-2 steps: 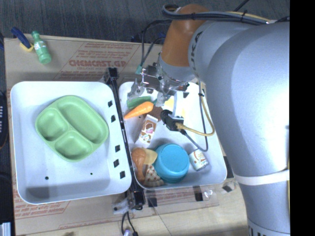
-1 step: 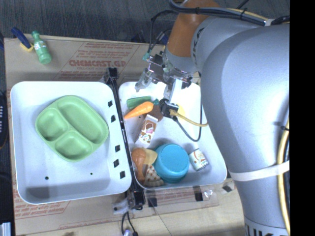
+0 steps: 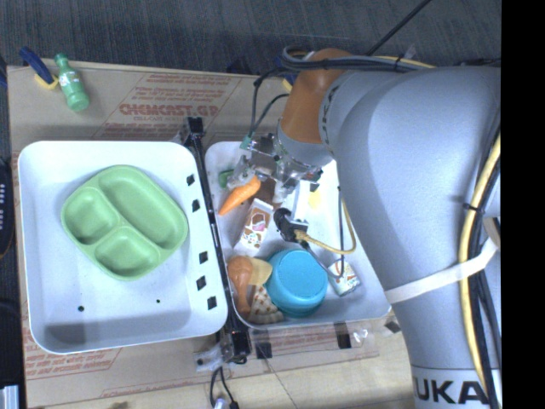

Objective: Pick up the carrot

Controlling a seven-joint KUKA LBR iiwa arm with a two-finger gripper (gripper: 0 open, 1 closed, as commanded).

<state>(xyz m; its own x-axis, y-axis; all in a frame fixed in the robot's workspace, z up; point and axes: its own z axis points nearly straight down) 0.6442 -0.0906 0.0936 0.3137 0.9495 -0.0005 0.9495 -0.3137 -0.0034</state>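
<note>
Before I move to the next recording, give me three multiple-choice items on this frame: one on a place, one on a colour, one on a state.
1. Where is the carrot?
A. In the right bin's upper left part, at the end effector
B. On the green plate
C. On the cardboard by the bottle

2. What colour is the bowl in the right bin?
A. Red
B. Blue
C. Yellow

3. How does the divided plate lie?
A. Upside down
B. Standing on its edge
C. Flat, open side up, in the left bin

Answers: 1 A, the orange carrot lies in the right bin with its upper end at the end effector. 2 B, the round bowl near the bin's bottom is plainly blue. 3 C, its three compartments face the camera.
</note>
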